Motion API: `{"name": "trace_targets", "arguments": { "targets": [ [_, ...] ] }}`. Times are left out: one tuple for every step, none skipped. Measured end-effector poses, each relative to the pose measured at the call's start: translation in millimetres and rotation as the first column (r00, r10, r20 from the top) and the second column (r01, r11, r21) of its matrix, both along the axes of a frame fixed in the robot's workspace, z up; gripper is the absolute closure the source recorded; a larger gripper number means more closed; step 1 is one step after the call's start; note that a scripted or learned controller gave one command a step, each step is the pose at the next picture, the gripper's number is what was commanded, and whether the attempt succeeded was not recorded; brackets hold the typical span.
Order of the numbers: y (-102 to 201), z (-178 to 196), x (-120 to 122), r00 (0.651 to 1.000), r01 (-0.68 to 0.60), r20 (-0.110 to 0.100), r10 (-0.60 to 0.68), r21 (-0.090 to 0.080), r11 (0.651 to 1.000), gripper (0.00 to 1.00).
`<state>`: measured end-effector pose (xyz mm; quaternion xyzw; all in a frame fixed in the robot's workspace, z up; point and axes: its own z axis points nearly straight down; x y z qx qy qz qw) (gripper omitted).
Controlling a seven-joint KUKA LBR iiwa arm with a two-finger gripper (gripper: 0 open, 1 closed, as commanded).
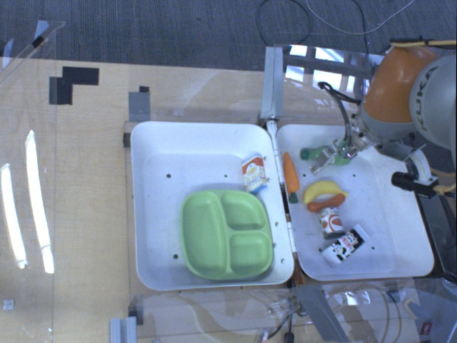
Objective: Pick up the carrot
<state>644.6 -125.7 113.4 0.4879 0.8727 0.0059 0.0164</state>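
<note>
The carrot (290, 175) is orange with a small green end and lies lengthwise in the right bin (400, 263), tight against its left wall. My gripper (327, 157) hangs low over the back of that bin, to the right of the carrot's far end and apart from it. A small green item (310, 152) lies just left of the gripper. The grey arm with its orange band (393, 91) reaches in from the upper right.
A yellow banana (325, 190), a red-and-white can (330, 221) and a black-and-white carton (343, 244) lie in the right bin, right of and below the carrot. The left bin (153, 191) holds a green divided plate (227, 233) and a small carton (254, 174).
</note>
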Motion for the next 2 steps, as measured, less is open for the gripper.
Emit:
{"name": "trace_targets", "arguments": {
  "targets": [
    [4,-23,-76,0.921,-0.388,-0.022,0.388,-0.002,0.922,0.0],
    [7,-11,-73,0.922,-0.388,-0.015,0.388,-0.002,0.922,1.0]
  ]
}}
